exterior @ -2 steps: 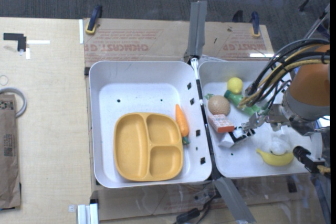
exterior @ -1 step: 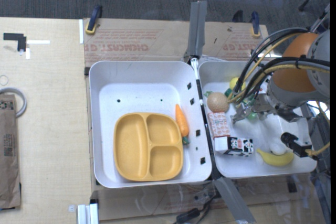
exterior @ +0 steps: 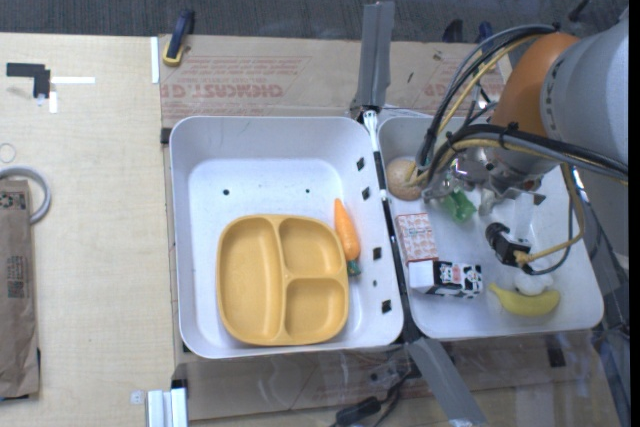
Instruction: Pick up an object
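My gripper (exterior: 466,183) hangs low over the back of the right bin (exterior: 580,315), with the arm reaching in from the right. A small green object (exterior: 460,208) lies directly under and in front of it, partly covered. A tan round object (exterior: 402,177) sits just left of the gripper, against the bin's left wall. Nearer the front lie a pink-and-white box (exterior: 414,236), a black-and-white cow-patterned carton (exterior: 452,277) and a yellow banana (exterior: 526,302). I see nothing clearly held.
The left bin (exterior: 200,165) holds a yellow divided plate (exterior: 283,277) with an orange carrot (exterior: 346,229) along its right rim. A white object (exterior: 535,281) rests behind the banana. A brown paper bag (exterior: 15,285) lies on the bench at far left.
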Robot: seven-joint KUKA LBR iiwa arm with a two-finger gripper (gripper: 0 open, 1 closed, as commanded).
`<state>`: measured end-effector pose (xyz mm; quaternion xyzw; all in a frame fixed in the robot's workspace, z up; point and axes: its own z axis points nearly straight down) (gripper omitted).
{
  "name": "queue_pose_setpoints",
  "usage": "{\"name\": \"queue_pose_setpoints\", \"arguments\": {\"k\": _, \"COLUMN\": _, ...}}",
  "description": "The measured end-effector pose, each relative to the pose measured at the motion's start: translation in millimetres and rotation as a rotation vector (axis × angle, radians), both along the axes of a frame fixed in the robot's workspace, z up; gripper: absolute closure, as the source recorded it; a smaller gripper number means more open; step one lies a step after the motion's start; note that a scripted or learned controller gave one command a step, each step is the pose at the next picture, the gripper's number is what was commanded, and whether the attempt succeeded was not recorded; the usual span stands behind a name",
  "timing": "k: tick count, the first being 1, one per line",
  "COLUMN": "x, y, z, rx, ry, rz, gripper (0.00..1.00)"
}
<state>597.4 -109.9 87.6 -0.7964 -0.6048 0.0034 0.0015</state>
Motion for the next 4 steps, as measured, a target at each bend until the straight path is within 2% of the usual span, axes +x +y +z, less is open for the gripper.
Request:
{"name": "queue_pose_setpoints", "arguments": {"k": 1, "x": 32, "y": -55, "z": 1, "rx": 0.001, "ry": -0.001, "rz": 0.266, "gripper": 0.0}}
{"name": "queue_pose_setpoints", "arguments": {"k": 2, "x": 32, "y": -54, "z": 6, "rx": 0.001, "ry": 0.004, "rz": 0.271, "gripper": 1.0}}
{"name": "queue_pose_setpoints", "arguments": {"k": 3, "x": 33, "y": -49, "z": 6, "rx": 0.008, "ry": 0.005, "rz": 0.275, "gripper": 0.0}}
{"name": "queue_pose_setpoints", "arguments": {"k": 4, "x": -52, "y": -73, "z": 3, "rx": 0.031, "ry": -0.004, "rz": 0.483, "gripper": 0.0}}
